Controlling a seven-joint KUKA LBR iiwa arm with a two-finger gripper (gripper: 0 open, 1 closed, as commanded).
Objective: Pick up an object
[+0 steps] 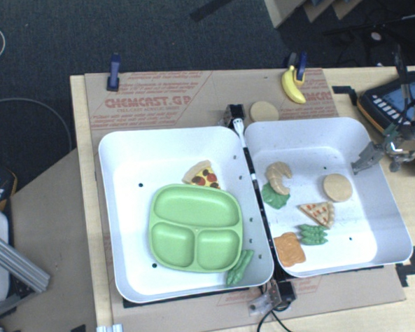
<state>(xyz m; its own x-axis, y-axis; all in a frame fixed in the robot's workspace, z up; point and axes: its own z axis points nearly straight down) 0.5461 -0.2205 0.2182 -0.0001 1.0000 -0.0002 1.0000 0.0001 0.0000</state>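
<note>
Reaching in from the right, the gripper (367,160) hangs at the right rim of the right bin (381,253), its grey fingers spread apart with nothing between them. Nearest to it in that bin is a round tan cookie (337,187), lying apart from the fingers on bare white floor. Further left, a pale croissant (279,176) rests against a green leafy piece (274,196), both close to the wall shared with the other bin. Lower down, a pizza slice (317,213) lies just above a bunch of green beans (312,234), and an orange toast piece (289,249) sits beside them near the front wall; these three crowd one another. The left bin (123,223) holds a green divided plate (195,228) taking up much of its floor, with a second pizza slice (202,175) touching its upper edge and a green pea pod (239,266) wedged between the plate and the front right corner. On the desk (91,204) behind the bins, a yellow banana (293,86) lies beside a blue clamp (299,65), a tan disc (264,112) sits just outside the right bin's back rim, and another blue clamp (113,73) grips the far left edge. A dark device (389,105) stands to the right, behind the gripper.
</note>
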